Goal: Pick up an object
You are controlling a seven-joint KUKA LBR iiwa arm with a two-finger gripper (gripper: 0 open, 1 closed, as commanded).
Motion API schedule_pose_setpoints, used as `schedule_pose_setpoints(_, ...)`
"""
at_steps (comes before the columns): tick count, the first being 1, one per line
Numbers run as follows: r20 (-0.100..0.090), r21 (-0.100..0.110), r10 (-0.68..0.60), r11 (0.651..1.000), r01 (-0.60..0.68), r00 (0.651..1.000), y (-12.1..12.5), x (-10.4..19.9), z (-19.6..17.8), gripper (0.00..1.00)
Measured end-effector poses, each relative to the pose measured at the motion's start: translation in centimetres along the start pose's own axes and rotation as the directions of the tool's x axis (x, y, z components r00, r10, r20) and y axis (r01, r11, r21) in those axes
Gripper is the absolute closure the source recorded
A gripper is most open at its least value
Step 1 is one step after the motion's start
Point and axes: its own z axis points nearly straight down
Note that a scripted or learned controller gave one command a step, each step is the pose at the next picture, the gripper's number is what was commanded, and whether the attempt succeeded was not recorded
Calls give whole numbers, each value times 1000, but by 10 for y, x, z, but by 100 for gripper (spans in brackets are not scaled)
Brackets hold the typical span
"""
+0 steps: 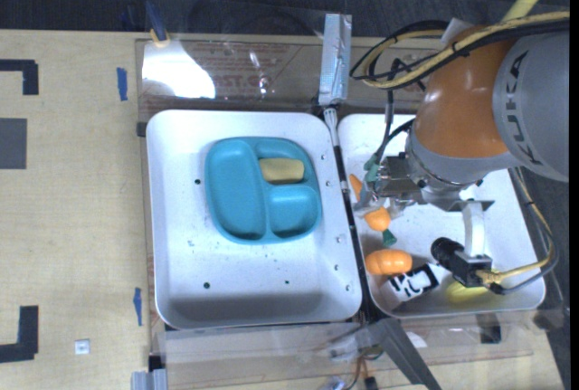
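Observation:
My gripper [387,185] hangs low over the left part of the right bin [516,225], under the grey and orange wrist, which hides most of it. Just below it lies a small orange piece [378,219]. An orange carrot-like toy [389,262] with a green tip lies further toward the front, and a black and white object [412,282] lies beside it. A thin orange sliver [355,185] rests against the bin's left wall. A yellow thing [466,292] lies partly hidden at the front right.
The left bin [181,271] holds a blue divided plate [258,189] with a yellow food piece [282,169] in its upper right compartment. A narrow wall separates the two bins. Clear plastic sheeting [244,67] lies behind the left bin.

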Motion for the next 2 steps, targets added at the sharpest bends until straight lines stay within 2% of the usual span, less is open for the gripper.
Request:
schedule_pose_setpoints(1, 2, -10, -87, 996, 87, 996, -2, 20, -57, 100)
schedule_pose_setpoints(2, 3, -11, -87, 996, 87, 996, -2, 20, -66, 100)
